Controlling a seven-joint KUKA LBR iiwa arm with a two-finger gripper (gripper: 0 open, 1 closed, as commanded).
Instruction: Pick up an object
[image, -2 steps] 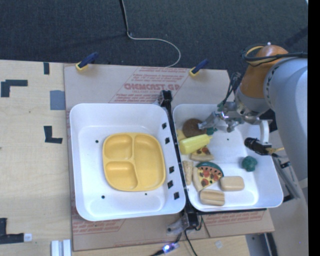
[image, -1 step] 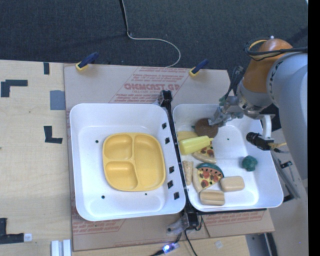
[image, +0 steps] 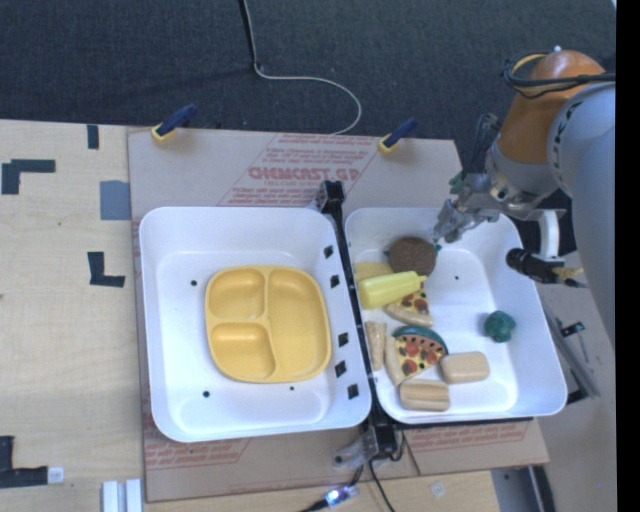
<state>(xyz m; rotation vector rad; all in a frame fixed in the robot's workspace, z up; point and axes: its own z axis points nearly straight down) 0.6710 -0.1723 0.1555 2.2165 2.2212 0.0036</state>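
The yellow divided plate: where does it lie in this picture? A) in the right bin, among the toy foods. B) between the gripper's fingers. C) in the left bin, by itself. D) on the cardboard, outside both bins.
C: the yellow divided plate lies flat in the left bin, while the toy foods sit in the right bin.

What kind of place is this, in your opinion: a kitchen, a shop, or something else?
Most likely a robot test bench in a lab, not a kitchen. Two white bins sit on cardboard clamped to the bench, the right one holds toy food such as a pizza slice, and a robot arm's gripper reaches in.
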